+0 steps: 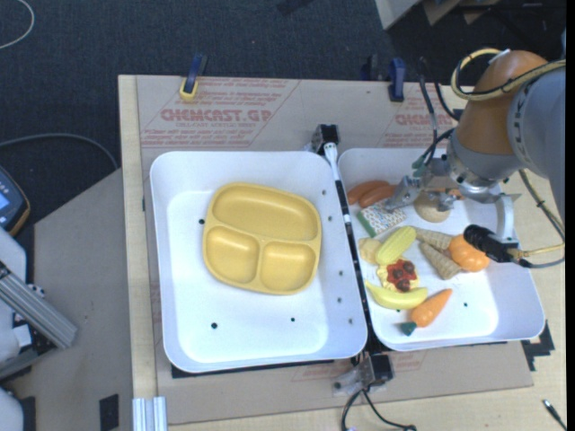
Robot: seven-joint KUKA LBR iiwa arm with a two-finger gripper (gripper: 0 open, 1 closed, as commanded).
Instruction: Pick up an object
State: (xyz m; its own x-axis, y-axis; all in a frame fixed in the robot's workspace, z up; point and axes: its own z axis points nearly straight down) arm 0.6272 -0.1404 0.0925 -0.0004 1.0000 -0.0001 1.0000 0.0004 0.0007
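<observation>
Gripper point(434, 194) sits low in the right bin point(512, 326), near its back edge, and from my seat I cannot tell its state or whether it has anything. Just beside it I see a round tan piece point(434, 211) and a red sausage point(369, 191). Toward the bin's middle lie a corn cob point(395, 244), two cones point(438, 250), an orange fruit point(468, 252), a banana point(392, 296) with a small red toy point(401, 274) on it, and a carrot point(430, 307). Left bin point(180, 330) holds a yellow tray point(262, 238) with three compartments, lying flat, well apart from the arm point(517, 106).
</observation>
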